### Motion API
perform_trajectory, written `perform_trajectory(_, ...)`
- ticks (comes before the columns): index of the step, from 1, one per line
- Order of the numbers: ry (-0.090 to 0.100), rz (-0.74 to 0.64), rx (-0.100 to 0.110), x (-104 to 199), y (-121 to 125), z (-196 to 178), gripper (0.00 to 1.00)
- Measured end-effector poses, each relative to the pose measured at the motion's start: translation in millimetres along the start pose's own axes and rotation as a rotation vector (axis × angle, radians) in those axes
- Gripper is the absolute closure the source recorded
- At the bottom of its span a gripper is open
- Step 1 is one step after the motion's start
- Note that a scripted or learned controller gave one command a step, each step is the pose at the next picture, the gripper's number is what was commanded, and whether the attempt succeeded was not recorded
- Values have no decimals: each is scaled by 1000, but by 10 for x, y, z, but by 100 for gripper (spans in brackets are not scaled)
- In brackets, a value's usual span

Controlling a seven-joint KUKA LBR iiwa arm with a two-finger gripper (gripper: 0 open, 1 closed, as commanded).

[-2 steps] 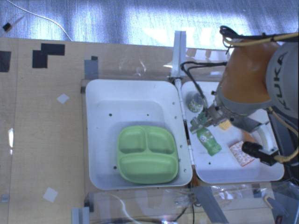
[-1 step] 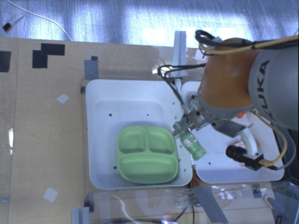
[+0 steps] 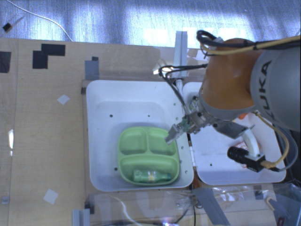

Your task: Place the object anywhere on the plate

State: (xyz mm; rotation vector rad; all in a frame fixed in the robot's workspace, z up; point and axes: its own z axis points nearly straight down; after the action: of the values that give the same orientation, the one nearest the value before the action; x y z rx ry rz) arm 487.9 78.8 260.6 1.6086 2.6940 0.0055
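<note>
The green plate [image 3: 148, 154] sits in the left white bin [image 3: 101, 126], a sectioned dish with two upper wells and one long lower well. In that long well, close to the plate's near rim, lies a green bottle-like object [image 3: 151, 175], resting on its side and wholly inside the plate. The pincer [image 3: 174, 134] hangs at the plate's right upper corner, near the wall between the two bins, well apart from the object; whether it is parted or closed I cannot tell, and nothing visible sits in its grip. Judging by how things lie, the object rests on the plate already, so the step in hand looks like clearing away. To do that well, the arm [image 3: 235, 79] should rise straight up before swinging right toward the right bin [image 3: 235, 159], keeping the pincer off the plate's rim so the dish is not nudged and the object does not roll out of its well.
</note>
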Motion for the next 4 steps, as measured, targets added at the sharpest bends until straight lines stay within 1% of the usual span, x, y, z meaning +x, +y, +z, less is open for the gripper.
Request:
perform_trajectory(1,1,325,0,689,372,-1140,0)
perform_trajectory(2,0,315,-3,693,386,-1246,100)
perform_trajectory(3,1,-259,-1,883,474,-1157,100)
perform_trajectory(4,-1,-705,-3,856,466,-1122,100)
